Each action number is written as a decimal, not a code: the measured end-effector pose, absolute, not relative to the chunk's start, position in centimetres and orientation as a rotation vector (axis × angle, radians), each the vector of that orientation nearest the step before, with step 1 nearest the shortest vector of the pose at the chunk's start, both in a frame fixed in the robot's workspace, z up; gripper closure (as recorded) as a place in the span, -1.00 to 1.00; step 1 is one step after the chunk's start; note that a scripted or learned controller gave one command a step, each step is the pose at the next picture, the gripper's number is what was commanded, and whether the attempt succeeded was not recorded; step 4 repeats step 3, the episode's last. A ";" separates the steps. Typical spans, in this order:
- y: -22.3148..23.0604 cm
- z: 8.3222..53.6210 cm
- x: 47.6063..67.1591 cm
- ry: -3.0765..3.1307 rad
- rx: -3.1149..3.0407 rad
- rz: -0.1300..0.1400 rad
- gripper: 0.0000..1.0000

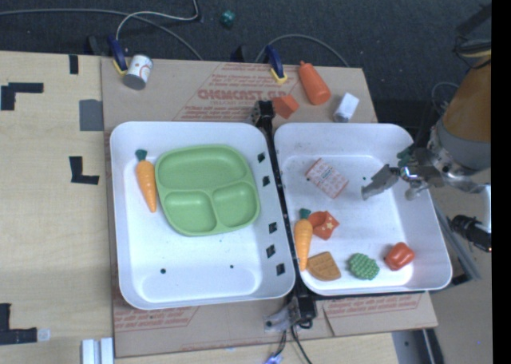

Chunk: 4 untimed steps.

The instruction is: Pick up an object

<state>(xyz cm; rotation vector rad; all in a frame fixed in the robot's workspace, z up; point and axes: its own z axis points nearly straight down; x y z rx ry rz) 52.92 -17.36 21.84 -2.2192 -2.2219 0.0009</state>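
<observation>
My gripper (382,181) hangs over the right side of the right bin (361,137), open, with nothing between its fingers. To its left lies a pink and white packet (326,177). Nearer the front of that bin are a red pepper-like toy (323,225), a small carrot (303,243), a brown bread slice (323,267), a green broccoli piece (364,267) and a red tomato-like toy (399,256). The tomato toy is below the gripper, apart from it.
The left bin (128,219) holds a green divided plate (209,189) and a carrot (145,181). Behind the bins on the cardboard lie an orange toy (314,83), a white cube (346,105), an orange block (285,104) and a small can (138,71). Cables run across the back.
</observation>
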 end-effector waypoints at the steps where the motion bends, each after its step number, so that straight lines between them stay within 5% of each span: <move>1: -11.8 11.2 56.5 -2.221 -2.216 0.003 -1.00; 2: -10.8 8.6 64.0 -2.227 -2.221 -0.004 -1.00; 3: -10.7 9.5 64.0 -2.227 -2.219 -0.001 1.00; 4: -10.7 9.5 64.0 -2.227 -2.219 -0.001 1.00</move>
